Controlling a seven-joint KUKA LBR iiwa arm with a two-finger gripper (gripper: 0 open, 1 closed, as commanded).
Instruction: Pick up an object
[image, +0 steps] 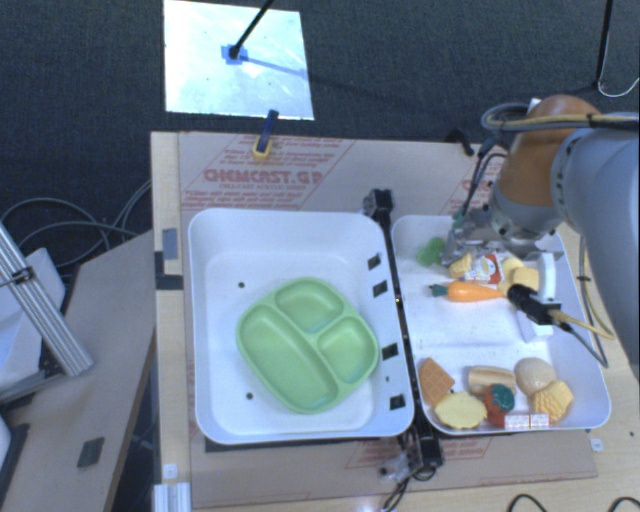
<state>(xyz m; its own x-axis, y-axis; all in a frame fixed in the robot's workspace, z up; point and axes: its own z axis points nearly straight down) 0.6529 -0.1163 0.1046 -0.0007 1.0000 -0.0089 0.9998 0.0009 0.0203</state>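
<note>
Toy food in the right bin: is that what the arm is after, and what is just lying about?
For the job: gripper, toy carrot, green toy, toy foods along the right bin's near edge.

Just lying about: green divided plate, left bin, cardboard sheet.

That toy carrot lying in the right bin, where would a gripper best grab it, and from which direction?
Probably around the thick orange middle of the carrot, coming straight down from above. It lies flat and runs left to right in the bin, so fingers closing across its narrow width should fit. Its left tip tapers and could slip. The gripper sits just above it, and other toys crowd its right end.
</note>
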